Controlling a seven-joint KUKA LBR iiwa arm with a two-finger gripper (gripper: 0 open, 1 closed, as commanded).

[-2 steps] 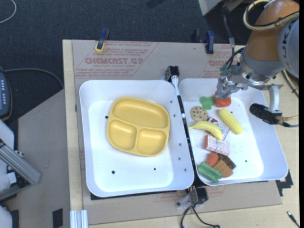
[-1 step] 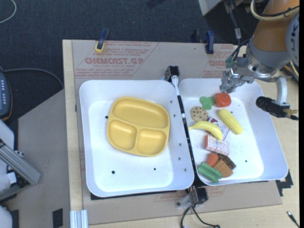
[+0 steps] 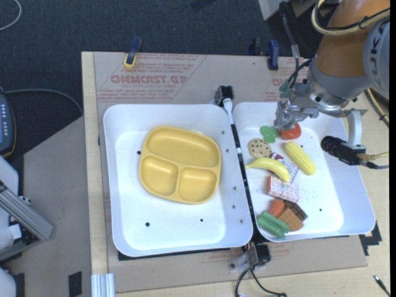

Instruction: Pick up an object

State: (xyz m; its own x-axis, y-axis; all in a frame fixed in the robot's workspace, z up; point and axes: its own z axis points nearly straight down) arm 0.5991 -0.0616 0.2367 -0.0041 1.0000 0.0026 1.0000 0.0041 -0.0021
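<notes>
My gripper (image 3: pixel 286 119) hangs low over the back of the right bin (image 3: pixel 346 197), straight above a red tomato-like piece (image 3: pixel 292 131) with a green leaf (image 3: pixel 268 133) beside it. It looks to be touching or nearly touching the red piece. Just in front lie a round cookie (image 3: pixel 258 147), a banana (image 3: pixel 269 166) and a corn cob (image 3: pixel 300 158). Nearer the front of the bin are a pink-and-red packet (image 3: pixel 283 189), an orange piece (image 3: pixel 276 208), a green pod (image 3: pixel 272 223) and a brown block (image 3: pixel 295 215).
The left bin (image 3: pixel 124 184) holds a yellow divided plate (image 3: pixel 180 164). A black cylinder (image 3: pixel 339 148) with a cable juts over the right bin's right side. Clamps sit at the bins' shared rim (image 3: pixel 224 95). The arm's orange band (image 3: pixel 352 17) rises at top right.
</notes>
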